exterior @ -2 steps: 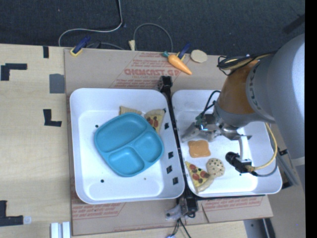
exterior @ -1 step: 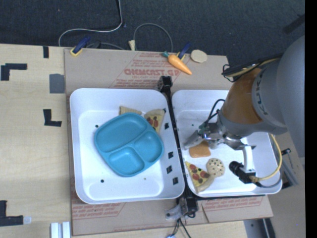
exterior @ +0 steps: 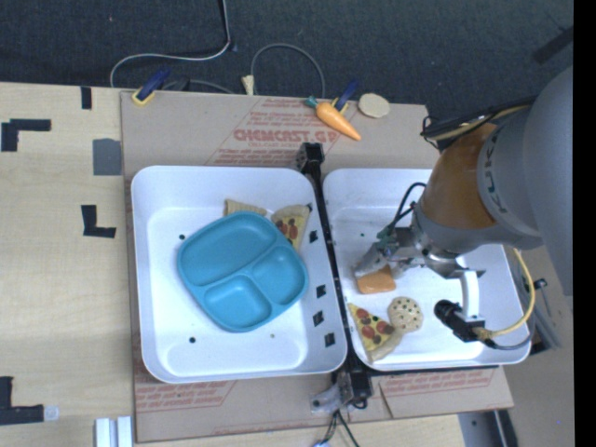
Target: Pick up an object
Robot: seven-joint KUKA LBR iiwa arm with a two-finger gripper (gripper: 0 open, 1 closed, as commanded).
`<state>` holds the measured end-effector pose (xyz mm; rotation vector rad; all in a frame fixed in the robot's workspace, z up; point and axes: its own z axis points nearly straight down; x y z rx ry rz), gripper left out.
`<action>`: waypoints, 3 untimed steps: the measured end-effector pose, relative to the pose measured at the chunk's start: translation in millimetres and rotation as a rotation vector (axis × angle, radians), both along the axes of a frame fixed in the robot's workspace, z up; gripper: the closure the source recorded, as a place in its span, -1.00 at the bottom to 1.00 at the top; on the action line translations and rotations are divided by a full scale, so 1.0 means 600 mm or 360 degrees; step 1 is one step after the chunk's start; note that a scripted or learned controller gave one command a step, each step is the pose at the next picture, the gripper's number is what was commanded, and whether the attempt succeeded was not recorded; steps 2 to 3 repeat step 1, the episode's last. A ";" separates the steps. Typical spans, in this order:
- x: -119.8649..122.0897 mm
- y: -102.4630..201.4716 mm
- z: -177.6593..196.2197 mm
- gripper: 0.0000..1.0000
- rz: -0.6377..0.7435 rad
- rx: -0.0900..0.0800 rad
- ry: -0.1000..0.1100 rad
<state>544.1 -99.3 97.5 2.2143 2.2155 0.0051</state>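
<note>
Your gripper (exterior: 384, 254) is down in the right bin (exterior: 484, 357), and its tip sits right over the orange wedge-shaped block (exterior: 377, 282), which looks like a toy piece of cheese or bread. The wedge lies just below the fingertips, touching them or very nearly so. You cannot tell from this slanted view whether the fingers are spread, narrowed, or closed on anything, because the wrist and its cabling cover them, so don't count this as a grasp yet.

Judge the wedge as a light, rigid plastic play-food piece. It should not crush, but its smooth faces will probably be slippery, and the tapering shape can squirt out if you pinch across the sloped sides. Take it across the two flat parallel faces, near the thick end, with the fingers low enough to get full pad contact.

Nearer to you than the fingertips, and a little to their right, lies a round speckled cookie (exterior: 405, 314). It is thin and flat, so it would be hard to get under. Just beside it is a pizza slice (exterior: 372, 329), flat too and resting close to the bin wall. Both are poorer choices than the wedge.

Across the divider, well away from the fingers, the left bin (exterior: 154, 250) holds a blue divided plate (exterior: 242, 271) with another pizza slice (exterior: 293, 222) tucked under its far edge. Outside the bins, a toy carrot (exterior: 337, 121) lies on the cardboard (exterior: 186, 128).
</note>
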 end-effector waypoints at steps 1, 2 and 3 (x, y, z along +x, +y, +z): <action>0.160 0.068 0.155 1.00 0.0013 0.0006 -0.0009; 0.160 0.068 0.155 1.00 0.0013 0.0006 -0.0009; 0.160 0.068 0.155 1.00 0.0013 0.0006 -0.0009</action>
